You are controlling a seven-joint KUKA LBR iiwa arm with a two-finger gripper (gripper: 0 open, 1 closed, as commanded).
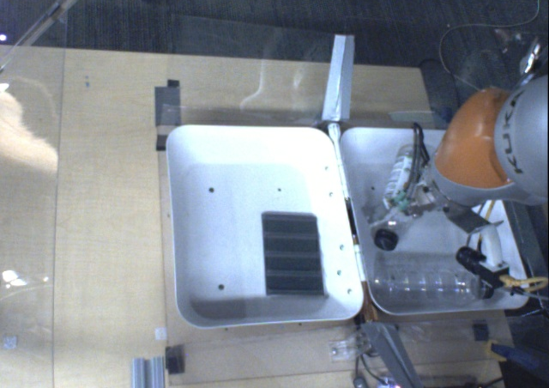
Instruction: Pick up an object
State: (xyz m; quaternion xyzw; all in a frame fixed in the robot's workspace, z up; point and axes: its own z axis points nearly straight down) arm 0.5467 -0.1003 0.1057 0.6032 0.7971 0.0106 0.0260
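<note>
The gripper (396, 216) hangs low in the right bin (360, 173), just above a clear plastic tray (426, 281); a black ribbed pad (292, 252) lies well apart in the left bin (214, 163).

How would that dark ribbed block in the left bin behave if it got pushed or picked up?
The dark ribbed block lies flat on the left bin floor, so it would probably slide rather than roll or tip. Its straight edges and even ridges suggest it is stiff. The ridges may give fingers some purchase.
</note>
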